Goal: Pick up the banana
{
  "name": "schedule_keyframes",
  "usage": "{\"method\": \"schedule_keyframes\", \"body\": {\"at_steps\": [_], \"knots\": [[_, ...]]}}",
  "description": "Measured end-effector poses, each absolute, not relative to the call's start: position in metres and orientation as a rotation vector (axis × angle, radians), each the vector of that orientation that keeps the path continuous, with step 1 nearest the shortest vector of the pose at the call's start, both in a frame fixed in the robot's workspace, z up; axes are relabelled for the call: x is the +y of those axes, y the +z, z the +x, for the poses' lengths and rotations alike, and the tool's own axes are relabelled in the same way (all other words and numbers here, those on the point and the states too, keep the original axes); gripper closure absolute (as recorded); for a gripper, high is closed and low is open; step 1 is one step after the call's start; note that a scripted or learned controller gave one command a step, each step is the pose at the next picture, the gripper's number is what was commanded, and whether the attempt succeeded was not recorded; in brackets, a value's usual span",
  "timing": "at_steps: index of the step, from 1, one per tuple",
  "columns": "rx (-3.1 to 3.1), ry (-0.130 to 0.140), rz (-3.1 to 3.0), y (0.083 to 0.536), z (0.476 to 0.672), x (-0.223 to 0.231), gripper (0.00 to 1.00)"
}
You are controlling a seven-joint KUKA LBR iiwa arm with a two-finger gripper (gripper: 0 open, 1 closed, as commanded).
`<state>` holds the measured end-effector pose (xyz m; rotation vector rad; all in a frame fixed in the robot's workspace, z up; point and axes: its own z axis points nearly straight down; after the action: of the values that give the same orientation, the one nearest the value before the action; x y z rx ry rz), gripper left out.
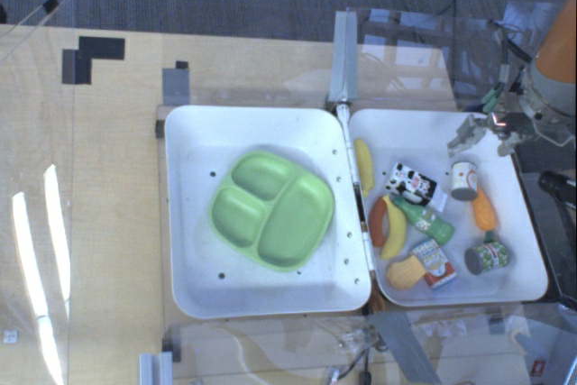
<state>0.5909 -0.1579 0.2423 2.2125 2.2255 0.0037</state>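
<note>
Camera view shows my pincer (483,132) spread open, holding nothing, while the banana (395,229), light, smooth and curved, suits a mid-body grip.

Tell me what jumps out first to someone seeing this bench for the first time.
The big green divided plate lying alone in the left bin catches the eye first. Next comes the right bin, crowded with small toy foods, among them a banana near its left side and a carrot further right. The gripper hovers over that bin's upper right corner, holding nothing.
</note>
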Motion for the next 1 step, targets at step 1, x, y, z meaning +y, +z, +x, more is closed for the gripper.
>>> {"method": "schedule_keyframes", "body": {"at_steps": [1], "knots": [[2.248, 0.003, 2.193, 0.1271, 0.5201, -0.1246, 0.00]]}}
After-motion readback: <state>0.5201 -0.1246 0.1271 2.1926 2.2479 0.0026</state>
